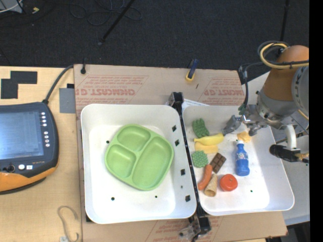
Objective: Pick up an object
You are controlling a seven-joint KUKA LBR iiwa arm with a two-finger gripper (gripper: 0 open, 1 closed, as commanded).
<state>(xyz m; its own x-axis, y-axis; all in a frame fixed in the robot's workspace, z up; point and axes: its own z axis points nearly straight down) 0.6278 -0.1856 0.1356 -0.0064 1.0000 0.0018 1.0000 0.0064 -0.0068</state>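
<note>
On the table [60, 195] stand two white bins. The left bin [96, 195] holds one green plate [140, 157] with three compartments. The right bin [272, 195] holds the small things: one blue bottle [241, 159] in the middle; left of the bottle, one banana [208, 141], two green pieces [200, 127], one chocolate bar [218, 162], one carrot [206, 177], one cone [211, 185]; below it, one tomato [228, 182]. The gripper [243, 126] is just above the bottle; if it is released or clenched, I cannot tell.

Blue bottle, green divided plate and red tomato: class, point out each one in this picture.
Blue bottle [241, 160], camera view, on its body.
Green divided plate [140, 156], camera view, on its large compartment.
Red tomato [228, 182], camera view, on its top.
</note>
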